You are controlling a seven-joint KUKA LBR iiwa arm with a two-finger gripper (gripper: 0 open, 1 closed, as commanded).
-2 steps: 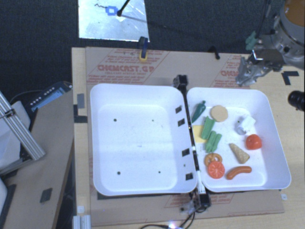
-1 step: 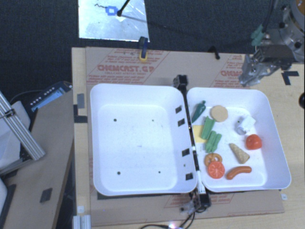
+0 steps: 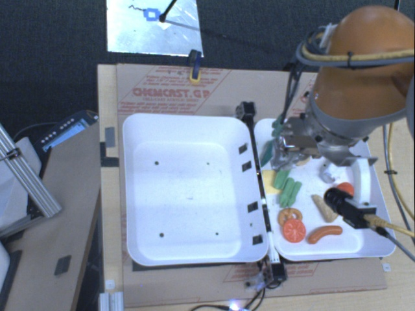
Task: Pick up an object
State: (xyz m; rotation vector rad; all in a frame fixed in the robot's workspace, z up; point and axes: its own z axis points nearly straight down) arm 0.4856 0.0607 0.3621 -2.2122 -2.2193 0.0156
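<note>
Green toy pieces (image 3: 286,186) lie at the left edge of the right bin (image 3: 363,241), just beneath the end effector (image 3: 283,154), whose state cannot be told; a straight, centred descent onto one piece is advised.

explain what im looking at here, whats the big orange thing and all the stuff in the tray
This is one camera looking down at a slant on a bench. The big orange and grey shape is a robot arm reaching in from the right. Its gripper hangs low over the right bin, above some toy food: green pieces, a tomato slice, a sausage and a pretzel. The left bin sits beside it. I cannot tell whether anything is held.
</note>
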